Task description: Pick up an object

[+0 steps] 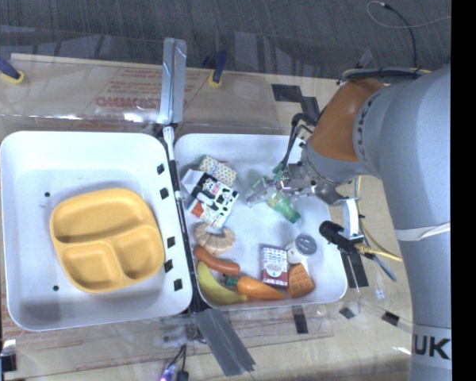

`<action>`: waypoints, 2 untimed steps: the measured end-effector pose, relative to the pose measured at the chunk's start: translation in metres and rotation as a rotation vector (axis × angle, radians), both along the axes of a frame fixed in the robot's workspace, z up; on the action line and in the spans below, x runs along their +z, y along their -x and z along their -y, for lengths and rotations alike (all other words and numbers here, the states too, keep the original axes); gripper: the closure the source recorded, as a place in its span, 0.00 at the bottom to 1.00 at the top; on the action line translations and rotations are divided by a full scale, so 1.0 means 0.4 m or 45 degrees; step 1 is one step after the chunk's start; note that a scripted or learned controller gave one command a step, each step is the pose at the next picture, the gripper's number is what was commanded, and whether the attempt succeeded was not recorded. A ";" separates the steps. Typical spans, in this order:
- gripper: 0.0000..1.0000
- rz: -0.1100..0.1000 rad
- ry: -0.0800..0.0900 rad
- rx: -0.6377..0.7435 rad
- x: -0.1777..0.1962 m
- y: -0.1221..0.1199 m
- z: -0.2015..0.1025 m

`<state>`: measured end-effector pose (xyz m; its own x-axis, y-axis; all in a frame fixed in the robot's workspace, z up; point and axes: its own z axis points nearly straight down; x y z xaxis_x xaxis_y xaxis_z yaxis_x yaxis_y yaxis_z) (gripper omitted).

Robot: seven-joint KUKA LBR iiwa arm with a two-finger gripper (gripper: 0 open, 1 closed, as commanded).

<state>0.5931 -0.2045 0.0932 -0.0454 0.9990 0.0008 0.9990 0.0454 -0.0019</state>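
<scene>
The gripper (288, 182) sits low over the upper right part of the right bin (250, 145), at the end of the grey arm (397, 133) that reaches in from the right. The orange band (337, 125) is just above it. Spread or pressed together: cannot tell, since the wrist covers it.

All the pickable clutter is in the right bin. The green item (285, 206) is closest, just below the gripper; contact is unclear. The clear wrapper (258, 187), crumpled, is just left of the gripper. The grey disc (305, 244) lies below the green item, apart from it.

On the left side of that bin, the checkered box (216, 167) is at the top, and the black-and-white box (214, 197) lies tilted just below, overlapping it. Then come the tan cookie (216, 235), the sausage (216, 260) and the banana (214, 286) by the bottom wall. The carrot (258, 288) touches the banana on its right. The red box (274, 264) sits just above the carrot, with the orange-brown wedge (300, 279) against its right side. The bottom row is packed tight. The middle floor between the wrapper and the red box is bare.

The left bin (16, 213) holds the yellow tray (95, 213), which has three compartments and is well apart from the gripper.

Counts:
- bins 2
- tray 1
- boxes 3
- banana 1
- carrot 1
- sausage 1
- cookie 1
- wedge 1
- disc 1
- green item 1
- wrapper 1
</scene>
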 end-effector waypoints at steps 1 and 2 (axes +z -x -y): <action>1.00 -0.003 0.000 0.006 0.024 0.000 -0.002; 1.00 0.001 0.001 -0.006 0.446 -0.080 -0.203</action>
